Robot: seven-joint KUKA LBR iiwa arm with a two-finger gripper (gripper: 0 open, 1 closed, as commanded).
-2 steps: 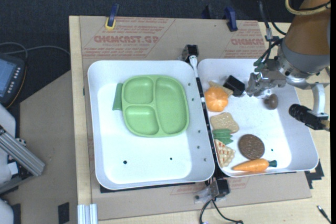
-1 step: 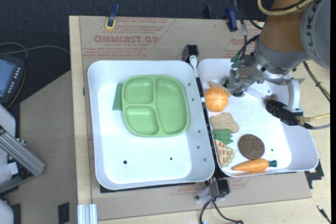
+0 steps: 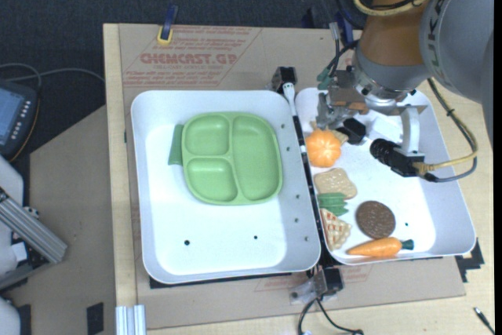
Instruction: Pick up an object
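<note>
**Tool low over the orange**

Our tool [image 3: 339, 115] hangs just above the orange [image 3: 324, 148] in the right bin [image 3: 439, 169]; finger spacing we cannot tell. Round fruit against the wall: we'd worry it rolls toward the cracker [image 3: 335, 183].
</note>
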